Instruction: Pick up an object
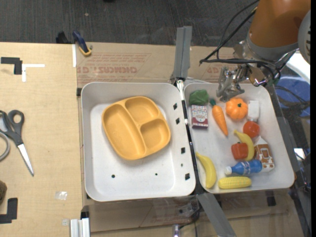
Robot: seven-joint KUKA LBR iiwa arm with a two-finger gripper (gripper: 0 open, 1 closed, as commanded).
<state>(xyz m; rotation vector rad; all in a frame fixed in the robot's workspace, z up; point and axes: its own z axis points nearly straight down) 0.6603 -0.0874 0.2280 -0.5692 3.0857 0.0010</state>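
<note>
My gripper point(228, 89) hangs over the far end of the right bin point(281, 132), just above and left of an orange pumpkin-like fruit point(237, 108). Nothing shows between its metal fingers. In that bin lie a carrot point(220, 120), a small red carton point(199, 116), a green vegetable point(199, 97), a red tomato point(251, 129), a red pepper point(239, 151), two bananas point(207, 168) point(245, 141), a corn cob point(234, 182), a blue bottle point(246, 168) and a small box point(264, 156).
The left bin point(89, 147) holds a yellow divided plate point(136, 127). Scissors point(17, 137) lie on the wooden bench at the left. A grey bar point(182, 53) stands behind the bins. Cables hang from the arm at the upper right.
</note>
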